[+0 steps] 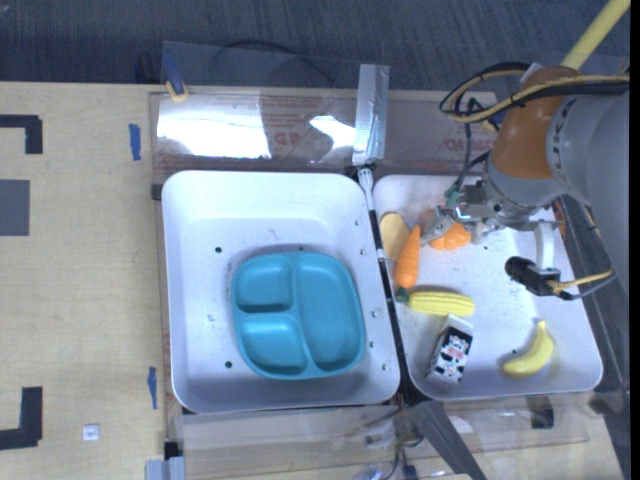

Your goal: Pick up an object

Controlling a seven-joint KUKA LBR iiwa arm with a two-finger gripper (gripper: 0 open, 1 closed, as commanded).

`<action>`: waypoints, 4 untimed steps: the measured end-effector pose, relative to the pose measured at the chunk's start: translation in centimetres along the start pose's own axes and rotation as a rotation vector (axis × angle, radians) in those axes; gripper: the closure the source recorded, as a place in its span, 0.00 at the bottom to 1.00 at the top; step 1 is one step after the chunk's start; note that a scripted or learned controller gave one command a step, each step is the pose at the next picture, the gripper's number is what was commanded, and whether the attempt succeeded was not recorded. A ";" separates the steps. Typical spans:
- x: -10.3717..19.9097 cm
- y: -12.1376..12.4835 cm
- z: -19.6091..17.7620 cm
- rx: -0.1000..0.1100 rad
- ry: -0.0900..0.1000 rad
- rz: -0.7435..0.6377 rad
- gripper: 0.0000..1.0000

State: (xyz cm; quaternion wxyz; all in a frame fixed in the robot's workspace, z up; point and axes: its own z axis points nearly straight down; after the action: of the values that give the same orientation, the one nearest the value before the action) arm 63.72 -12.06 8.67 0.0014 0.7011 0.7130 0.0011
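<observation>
In the right bin (580,373), my gripper (456,220) hangs low over the back left part, right above a small orange object (452,237) that peeks out from under it. Whether that object is gripped is hidden by the wrist. Just to the left lie an orange carrot (408,258) and a pale yellow piece (392,230). A yellow corn cob (440,302) rests in the middle. A black-and-white milk carton (452,354) stands near the front. A banana (530,352) lies at the front right.
The left bin (190,218) holds a blue divided plate (296,313). A black cable part (530,273) hangs off the arm over the right bin's right side. A taped clear panel (260,128) stands behind the bins.
</observation>
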 end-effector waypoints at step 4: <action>-1.8 0.2 -1.0 0.000 -0.001 0.091 1.00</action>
State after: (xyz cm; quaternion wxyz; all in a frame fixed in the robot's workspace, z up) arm 63.94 -13.81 9.70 0.0018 0.7330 0.6802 0.0006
